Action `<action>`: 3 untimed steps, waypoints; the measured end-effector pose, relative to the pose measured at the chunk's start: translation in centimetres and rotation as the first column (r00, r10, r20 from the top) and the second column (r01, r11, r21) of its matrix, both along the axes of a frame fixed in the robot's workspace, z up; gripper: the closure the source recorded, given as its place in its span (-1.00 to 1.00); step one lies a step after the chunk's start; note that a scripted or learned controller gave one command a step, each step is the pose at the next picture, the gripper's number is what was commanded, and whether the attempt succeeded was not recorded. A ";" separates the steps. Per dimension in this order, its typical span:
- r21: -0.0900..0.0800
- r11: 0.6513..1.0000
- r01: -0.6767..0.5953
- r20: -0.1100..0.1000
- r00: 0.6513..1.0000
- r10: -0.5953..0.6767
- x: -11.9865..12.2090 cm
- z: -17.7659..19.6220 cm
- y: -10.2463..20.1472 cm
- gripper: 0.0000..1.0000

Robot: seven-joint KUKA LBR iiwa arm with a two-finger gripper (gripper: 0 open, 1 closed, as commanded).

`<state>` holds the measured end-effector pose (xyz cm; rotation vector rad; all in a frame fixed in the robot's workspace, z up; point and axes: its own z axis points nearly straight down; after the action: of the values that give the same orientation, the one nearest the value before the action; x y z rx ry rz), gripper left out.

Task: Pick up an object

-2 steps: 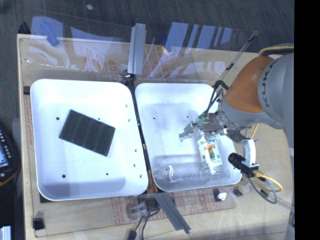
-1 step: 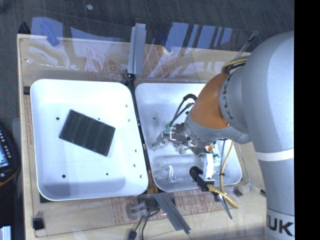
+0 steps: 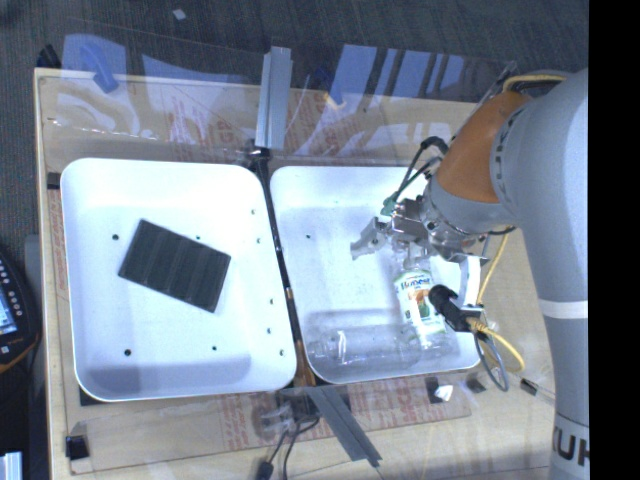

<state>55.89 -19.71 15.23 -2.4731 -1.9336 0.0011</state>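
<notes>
Clear plastic bottle (image 3: 418,308) with white-green label, lying in right bin (image 3: 300,268), hand (image 3: 425,263) above it, grip unclear.

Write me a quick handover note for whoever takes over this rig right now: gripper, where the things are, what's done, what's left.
Gripper: low over the right bin, right above the small labelled bottle. Whether it is open or shut cannot be told from this view.

Things: the small labelled bottle sits near the right bin's right side. A clear plastic bottle lies on its side along that bin's front wall. A dark flat panel lies in the left bin, away from the arm.

Done: the arm is positioned above the labelled bottle.

Left: nothing is visibly lifted; the grasp and pickup remain to be confirmed.
</notes>
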 end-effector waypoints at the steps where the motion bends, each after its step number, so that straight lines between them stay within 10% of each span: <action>1: -0.002 0.982 -0.191 0.003 0.982 0.191 -0.4 3.1 -0.6 -1.00; 3: -0.001 0.947 -0.320 0.002 0.947 0.320 -0.3 2.7 -1.1 -1.00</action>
<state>55.54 -20.86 17.94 -2.1279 -2.3113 -0.0005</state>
